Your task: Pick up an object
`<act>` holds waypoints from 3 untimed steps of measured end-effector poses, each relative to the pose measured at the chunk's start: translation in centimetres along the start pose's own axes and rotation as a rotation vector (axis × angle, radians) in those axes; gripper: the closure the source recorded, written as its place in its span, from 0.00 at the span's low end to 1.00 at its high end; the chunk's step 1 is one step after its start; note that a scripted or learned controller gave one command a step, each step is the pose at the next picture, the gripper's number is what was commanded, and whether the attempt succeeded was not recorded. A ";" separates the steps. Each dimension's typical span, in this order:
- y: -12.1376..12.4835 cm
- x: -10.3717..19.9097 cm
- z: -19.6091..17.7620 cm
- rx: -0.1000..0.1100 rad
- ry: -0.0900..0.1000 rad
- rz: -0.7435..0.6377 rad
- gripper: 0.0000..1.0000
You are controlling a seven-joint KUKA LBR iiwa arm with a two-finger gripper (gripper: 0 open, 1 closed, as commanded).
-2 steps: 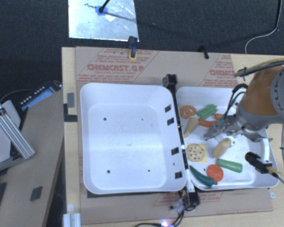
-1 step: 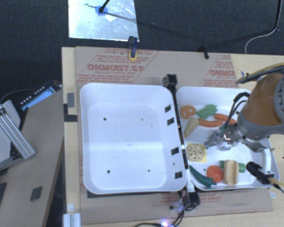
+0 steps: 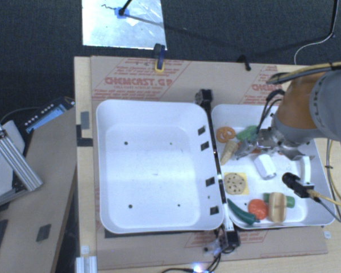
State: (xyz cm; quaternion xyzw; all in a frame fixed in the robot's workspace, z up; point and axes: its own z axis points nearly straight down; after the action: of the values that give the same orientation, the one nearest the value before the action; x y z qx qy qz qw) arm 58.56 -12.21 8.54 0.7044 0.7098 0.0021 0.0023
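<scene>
My gripper (image 3: 254, 147) reaches low into the right bin (image 3: 325, 218) from the right, in its upper middle part. Just left of it lies a tan ice cream cone (image 3: 229, 150), and a green toy piece (image 3: 248, 133) sits right behind it. An orange pretzel ring (image 3: 225, 133) lies at the bin's upper left. A white block (image 3: 265, 166) rests just below the gripper. Nothing visible is held in the gripper.
Toward the right bin's front lie a round cookie on a yellow square (image 3: 235, 182), a green pepper (image 3: 241, 212), a red tomato (image 3: 257, 209) and a bread-like piece (image 3: 277, 206). A white tube (image 3: 306, 170) lies at the right. The left bin (image 3: 102, 152) stands beside it.
</scene>
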 end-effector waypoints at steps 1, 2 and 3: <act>1.8 2.8 0.0 0.003 -0.007 0.003 0.00; 3.3 3.0 -0.1 0.004 -0.012 0.008 0.00; 3.4 3.5 -1.1 0.000 -0.004 0.005 1.00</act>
State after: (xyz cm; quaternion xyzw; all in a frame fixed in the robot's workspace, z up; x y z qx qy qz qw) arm 61.96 -8.72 9.68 0.7062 0.7080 0.0008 0.0037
